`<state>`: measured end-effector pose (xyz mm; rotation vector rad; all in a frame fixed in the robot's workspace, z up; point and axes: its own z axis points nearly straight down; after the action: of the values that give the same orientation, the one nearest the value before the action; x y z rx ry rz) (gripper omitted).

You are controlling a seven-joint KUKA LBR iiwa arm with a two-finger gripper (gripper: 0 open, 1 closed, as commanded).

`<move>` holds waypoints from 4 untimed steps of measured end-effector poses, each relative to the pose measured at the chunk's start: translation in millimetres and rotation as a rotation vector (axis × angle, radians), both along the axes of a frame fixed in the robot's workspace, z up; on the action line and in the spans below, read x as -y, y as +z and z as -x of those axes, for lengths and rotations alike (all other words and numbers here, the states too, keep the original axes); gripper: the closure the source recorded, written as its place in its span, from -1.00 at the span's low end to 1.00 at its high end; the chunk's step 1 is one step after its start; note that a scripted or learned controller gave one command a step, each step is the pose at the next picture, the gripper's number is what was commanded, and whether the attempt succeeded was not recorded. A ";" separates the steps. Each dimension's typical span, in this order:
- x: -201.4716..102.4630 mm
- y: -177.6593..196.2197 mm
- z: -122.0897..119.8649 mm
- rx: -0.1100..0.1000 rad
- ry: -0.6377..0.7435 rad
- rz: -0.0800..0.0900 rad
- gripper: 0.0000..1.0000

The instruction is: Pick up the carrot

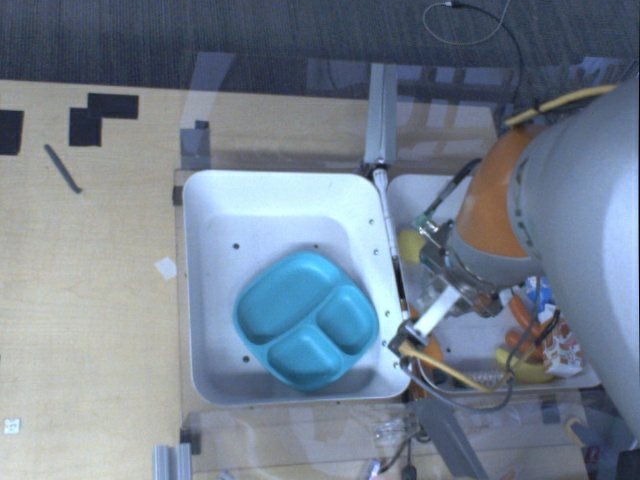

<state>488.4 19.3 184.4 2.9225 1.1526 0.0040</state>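
Note:
The carrot (519,312) appears as a slim orange piece in the right bin (470,353), mostly hidden behind the arm's grey body. A second orange bit (432,350) peeks out near that bin's front left corner. My gripper (452,280) hangs low over the left half of the right bin, left of the carrot. The wrist and its orange band cover the gripper from above.
A blue divided plate (305,318) lies in the left bin (215,268). In the right bin a yellow item (410,243) sits by the left wall, and a yellow piece (530,370) and a patterned packet (565,353) lie near the front right. The arm covers much of that bin.

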 end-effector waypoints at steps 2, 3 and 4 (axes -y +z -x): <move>-27.4 78.7 0.3 0.003 0.213 0.002 1.00; -18.3 199.5 -23.5 0.004 0.400 0.002 1.00; -41.6 100.5 -7.6 -0.001 0.166 0.001 1.00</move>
<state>496.0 60.9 285.0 2.8168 1.3900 0.0015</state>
